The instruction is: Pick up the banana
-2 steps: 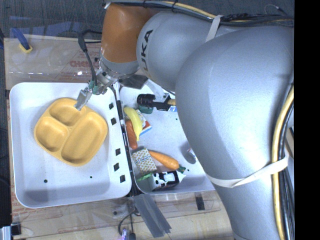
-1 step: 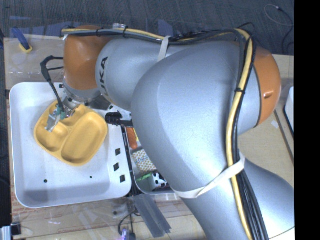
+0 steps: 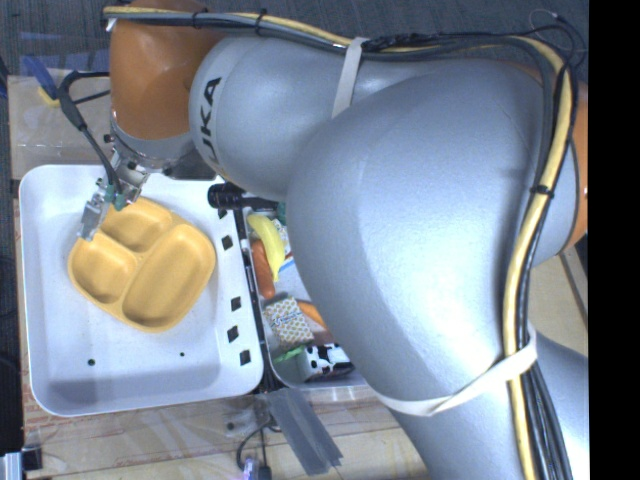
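- the banana [image 3: 266, 236] is lying in the right bin [image 3: 285, 373], close against the bin's left wall, and only its yellow upper part is showing from under the arm [image 3: 400, 218].
- just below it an orange carrot-like piece [image 3: 262, 265] is lying touching or nearly touching it, then a patterned packet [image 3: 287, 320], another orange piece [image 3: 312, 316] and a black-and-white item [image 3: 327, 361] further down the same bin.
- the arm's big grey body is covering most of the right bin, so how the rest of the banana is lying cannot be told.
- the gripper [image 3: 100, 211] is hanging over the left bin [image 3: 60, 368], at the upper left edge of a yellow divided tray [image 3: 145, 263], well apart from the banana.
- whether the claw is open or closed cannot be told; it is small and blurred here, and nothing is seen between its tips.
- judging from this, the pick is not yet begun on the right object: the claw is working over the wrong bin.
- risks from here:
  - closing where it is now would be catching the tray rim instead of the banana.
  - the banana is sitting tight to the bin wall and to the orange piece, so a finger could be striking the wall or dragging the neighbour along.
  - a curved, smooth fruit gripped off-centre could be slipping or rolling out.
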